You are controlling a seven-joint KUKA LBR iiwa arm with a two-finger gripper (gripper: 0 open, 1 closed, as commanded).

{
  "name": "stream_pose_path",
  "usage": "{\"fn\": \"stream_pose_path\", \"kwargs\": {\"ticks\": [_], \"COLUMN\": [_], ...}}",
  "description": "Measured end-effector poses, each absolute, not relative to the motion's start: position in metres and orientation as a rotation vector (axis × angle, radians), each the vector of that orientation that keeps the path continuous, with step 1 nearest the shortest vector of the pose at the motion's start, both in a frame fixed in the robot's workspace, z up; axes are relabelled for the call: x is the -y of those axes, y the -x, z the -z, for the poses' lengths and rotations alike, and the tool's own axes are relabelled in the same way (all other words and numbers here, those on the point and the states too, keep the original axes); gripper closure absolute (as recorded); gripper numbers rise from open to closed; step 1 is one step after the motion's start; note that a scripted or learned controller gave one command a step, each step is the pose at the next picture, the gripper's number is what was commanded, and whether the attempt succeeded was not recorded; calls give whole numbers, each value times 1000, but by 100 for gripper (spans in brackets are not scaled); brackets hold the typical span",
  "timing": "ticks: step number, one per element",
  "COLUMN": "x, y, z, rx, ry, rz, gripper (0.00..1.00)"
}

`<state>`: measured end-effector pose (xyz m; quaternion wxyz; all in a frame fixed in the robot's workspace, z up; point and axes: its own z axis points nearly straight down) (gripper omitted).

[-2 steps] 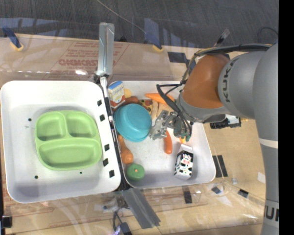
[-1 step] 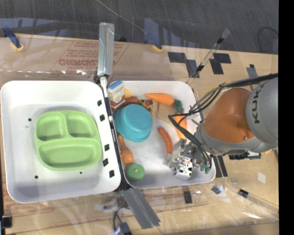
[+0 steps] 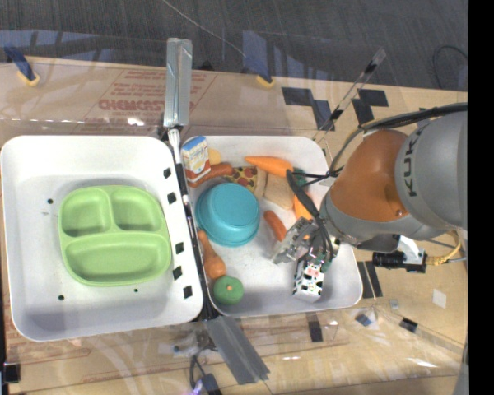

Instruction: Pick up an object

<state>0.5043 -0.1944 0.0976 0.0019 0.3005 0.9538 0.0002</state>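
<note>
A: Starting at the left, what sits on the worktop?

B: The left bin (image 3: 16, 220) holds a green divided plate (image 3: 114, 235). The right bin (image 3: 346, 290) is crowded: a small carton (image 3: 196, 153) at the far left corner, a teal bowl (image 3: 228, 213) near the middle, an orange carrot (image 3: 212, 258) and a green round fruit (image 3: 227, 289) at the near left, another carrot (image 3: 269, 164) at the far side.

A: And the arm?

B: It reaches in from the right, the pincer (image 3: 300, 248) low over the right part of that bin. Whether it is released or clenched cannot be told; the fingers blur into the clutter. Just near of it lies a black-and-white spotted carton (image 3: 309, 281), seemingly the closest candidate to pick.

A: How should the step go?

B: Probably best to centre over that carton, straddle its narrow sides, stay off the bin wall, then lift straight up
</note>
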Motion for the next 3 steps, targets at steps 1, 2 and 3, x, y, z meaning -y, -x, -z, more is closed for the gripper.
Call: {"fn": "stream_pose_path", "kwargs": {"ticks": [1,2,3], "x": [144,79,52], "y": [-525,-549,-477], "z": [-92,-195,-191], "rx": [-2789,-2627,-2674], "ry": [-1447,-1716,-1655], "rz": [-2,-7,0], "gripper": [100,100,100]}}
